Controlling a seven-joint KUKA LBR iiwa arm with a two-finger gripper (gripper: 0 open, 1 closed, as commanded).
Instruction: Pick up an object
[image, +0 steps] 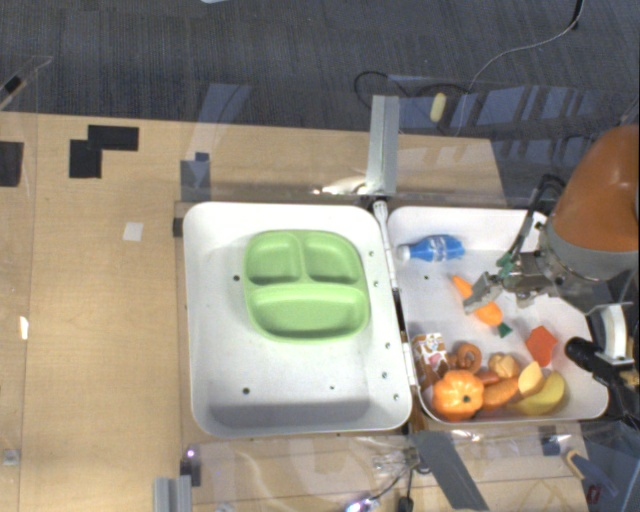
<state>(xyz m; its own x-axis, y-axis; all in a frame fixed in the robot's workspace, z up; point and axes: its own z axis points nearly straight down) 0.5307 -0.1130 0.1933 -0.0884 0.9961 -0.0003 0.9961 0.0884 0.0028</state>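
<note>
With its 2 fingers spread open, the gripper (492, 290) hangs over an orange wedge (488, 314) in the right bin (470, 222), which could easily slide aside as they close.

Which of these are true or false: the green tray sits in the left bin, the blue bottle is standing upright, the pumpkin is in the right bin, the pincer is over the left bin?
1. The green tray sits in the left bin. True.
2. The blue bottle is standing upright. False: it lies on its side near the top of the right bin.
3. The small orange pumpkin is in the right bin. True, at its near edge among other toy food.
4. The pincer is over the left bin. False: it is over the right bin, beside an orange piece.
</note>
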